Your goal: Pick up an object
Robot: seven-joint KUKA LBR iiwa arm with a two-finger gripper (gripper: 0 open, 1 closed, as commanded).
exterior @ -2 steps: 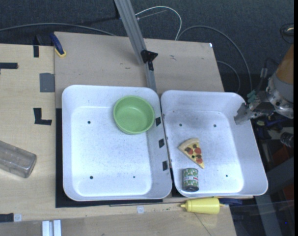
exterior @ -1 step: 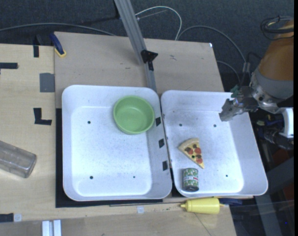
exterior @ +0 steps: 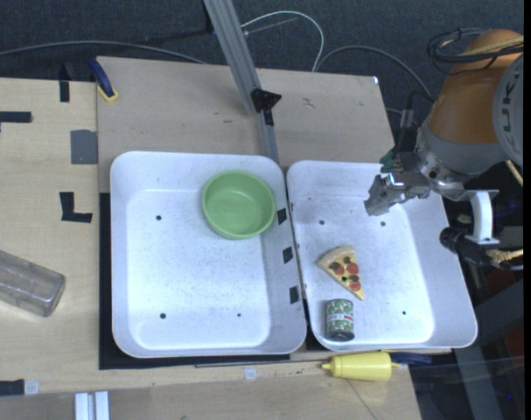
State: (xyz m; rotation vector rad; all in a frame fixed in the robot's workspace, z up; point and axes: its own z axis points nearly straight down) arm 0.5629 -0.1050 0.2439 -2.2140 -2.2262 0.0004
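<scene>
Currently I am hovering the jaws [exterior: 378, 201] over the right bin [exterior: 422, 261]; whether they are parted I cannot tell. Nearest is the pizza slice [exterior: 342, 269], lying toward the bin's front edge, the small can [exterior: 338, 318] just beyond it.

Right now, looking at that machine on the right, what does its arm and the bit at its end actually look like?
The arm is bulky and rounded, with a broad orange band above a grey wrist section that carries part of a dark letter marking. Thin black cables loop over its top and run down its side. At the end sits a small grey metal tool, blocky and angular. A white bracket-like piece sits at the arm's lower side.
</scene>
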